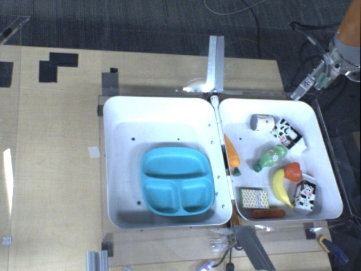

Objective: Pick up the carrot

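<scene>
Tool (307, 84) hung above the upper right corner of the right bin (316, 114), at the end of the grey arm with its orange band (350, 30). Whether it was apart or together could not be told at that distance and slant; nothing could be seen in it.

Outward from there, the right bin held a clutter: a small grey can (260, 121) near the top, a black-and-white patterned carton (286, 132) beside it, a green bottle (269, 157) lying tilted in the middle, a banana (280, 186), a small red-orange item (292, 171) and a second patterned carton (304, 196) toward the lower right, a yellow box (254, 197) and a dark red stick-like object (268, 213) along the bottom edge.

Carrot (231, 153) lay along the left wall of that bin, just beside the divider, running lengthwise with its green end toward the bottom, near the bottle but seemingly apart from it. Left bin (121, 123) carried a blue divided tray (177, 180).

Approach looked like the step in hand, with the carrot untouched and well apart from the tool. The next move would call for travel across the bin to the left wall, then a descent with the grip set across the carrot's narrow width; the wall so close would leave little room on that side.
</scene>
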Action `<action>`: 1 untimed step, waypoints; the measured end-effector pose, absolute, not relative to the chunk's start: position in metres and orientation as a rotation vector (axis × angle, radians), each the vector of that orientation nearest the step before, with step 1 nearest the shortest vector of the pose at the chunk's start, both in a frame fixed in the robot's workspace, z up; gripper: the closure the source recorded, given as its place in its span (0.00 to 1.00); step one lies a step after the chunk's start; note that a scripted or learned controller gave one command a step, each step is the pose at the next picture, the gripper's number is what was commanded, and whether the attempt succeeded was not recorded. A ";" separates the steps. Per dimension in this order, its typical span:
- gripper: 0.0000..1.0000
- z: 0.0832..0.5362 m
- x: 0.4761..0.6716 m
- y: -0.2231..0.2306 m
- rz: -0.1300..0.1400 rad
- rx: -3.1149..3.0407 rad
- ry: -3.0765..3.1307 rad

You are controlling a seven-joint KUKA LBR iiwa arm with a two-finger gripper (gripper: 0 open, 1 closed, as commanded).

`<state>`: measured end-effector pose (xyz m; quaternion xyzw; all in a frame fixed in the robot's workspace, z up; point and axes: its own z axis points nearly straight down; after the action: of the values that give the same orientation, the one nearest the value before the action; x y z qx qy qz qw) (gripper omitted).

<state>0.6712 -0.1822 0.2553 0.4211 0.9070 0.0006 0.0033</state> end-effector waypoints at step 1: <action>1.00 0.425 0.642 -0.175 0.001 1.010 2.966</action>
<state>0.6417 -0.1754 0.4248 0.3224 0.9466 0.0002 0.0042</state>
